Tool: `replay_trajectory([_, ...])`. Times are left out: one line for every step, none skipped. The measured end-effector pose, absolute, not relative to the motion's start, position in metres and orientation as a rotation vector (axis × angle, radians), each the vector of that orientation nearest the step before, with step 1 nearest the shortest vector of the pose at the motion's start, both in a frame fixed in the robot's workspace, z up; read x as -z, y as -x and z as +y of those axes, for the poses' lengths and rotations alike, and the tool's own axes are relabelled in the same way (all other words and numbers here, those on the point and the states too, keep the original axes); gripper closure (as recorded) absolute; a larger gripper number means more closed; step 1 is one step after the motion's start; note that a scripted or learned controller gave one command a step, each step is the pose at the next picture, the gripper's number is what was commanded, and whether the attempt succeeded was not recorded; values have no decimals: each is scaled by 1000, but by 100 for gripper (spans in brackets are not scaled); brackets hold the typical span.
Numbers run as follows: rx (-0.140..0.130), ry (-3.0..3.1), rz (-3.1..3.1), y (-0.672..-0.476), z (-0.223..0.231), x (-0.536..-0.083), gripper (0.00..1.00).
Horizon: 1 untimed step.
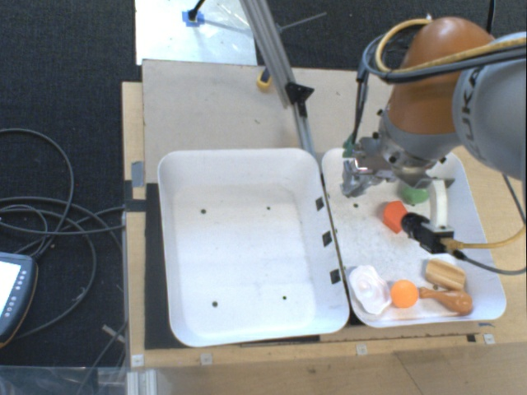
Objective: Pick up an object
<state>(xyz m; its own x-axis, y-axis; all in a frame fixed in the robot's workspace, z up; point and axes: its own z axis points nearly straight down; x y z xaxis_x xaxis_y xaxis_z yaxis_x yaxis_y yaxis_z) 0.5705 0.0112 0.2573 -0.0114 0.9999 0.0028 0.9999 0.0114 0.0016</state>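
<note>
Over the right bin's [494, 299] far left corner the pincer [354, 179] hangs low, likely lining up a grab, grip state I cannot tell, with orange block [394, 216], orange ball [403, 294] and wooden pieces [445, 275] loose along the near right side.

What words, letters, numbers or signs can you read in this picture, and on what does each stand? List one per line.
"KU": dark letters on the grey arm at the right edge, cut off by the frame.
The screen of the handheld device at the left edge is too blurred to read.
</note>
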Motion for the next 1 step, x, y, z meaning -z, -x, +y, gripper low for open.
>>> replay_trajectory([5,2208,-2234,-572,65,-261,100])
